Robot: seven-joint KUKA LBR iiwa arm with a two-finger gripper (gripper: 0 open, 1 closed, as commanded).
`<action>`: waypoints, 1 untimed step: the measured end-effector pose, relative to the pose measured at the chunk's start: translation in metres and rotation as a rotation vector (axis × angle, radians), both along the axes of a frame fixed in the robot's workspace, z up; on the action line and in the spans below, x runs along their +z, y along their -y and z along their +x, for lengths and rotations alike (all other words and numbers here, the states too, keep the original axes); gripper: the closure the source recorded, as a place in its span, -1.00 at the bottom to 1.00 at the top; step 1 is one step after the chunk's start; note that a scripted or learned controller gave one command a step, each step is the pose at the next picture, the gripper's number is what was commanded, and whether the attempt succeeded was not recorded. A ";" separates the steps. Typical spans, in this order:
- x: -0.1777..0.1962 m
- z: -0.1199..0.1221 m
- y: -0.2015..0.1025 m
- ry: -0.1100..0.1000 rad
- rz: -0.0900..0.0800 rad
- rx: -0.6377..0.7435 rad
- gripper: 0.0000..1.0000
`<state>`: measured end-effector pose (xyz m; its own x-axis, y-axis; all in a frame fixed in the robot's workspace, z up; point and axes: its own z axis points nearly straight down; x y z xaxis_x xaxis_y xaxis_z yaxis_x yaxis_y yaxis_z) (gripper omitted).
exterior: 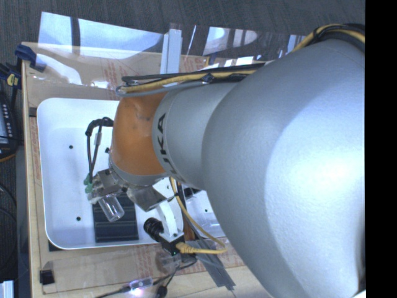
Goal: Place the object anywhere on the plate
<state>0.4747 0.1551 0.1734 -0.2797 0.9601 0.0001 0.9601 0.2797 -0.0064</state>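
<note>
The arm [260, 141] reaches across from the right and covers most of the bench, with its orange band [133, 138] over the left bin [53, 166]. Below the band, the gripper [110, 205] hangs low over the bin's near end. Its working end is crowded by cables and a clear cylinder, so it cannot be told whether it is closed, released or holding anything.

Right under it a dark flat slab [116, 227] lies on the bin floor against the near wall. This may be the task's object or the plate, but the view does not settle which. No other loose item can be made out on the bare white floor to the left.

The step in hand looks like work at that slab, either a pick or a set-down. To do it well, the arm should move straight up and down. The near wall is close, so sideways drift could catch it. The grip should be confirmed before any carry, and the slab should not be dragged along the floor.
</note>
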 end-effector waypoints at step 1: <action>0.018 0.002 0.068 0.001 0.002 0.088 1.00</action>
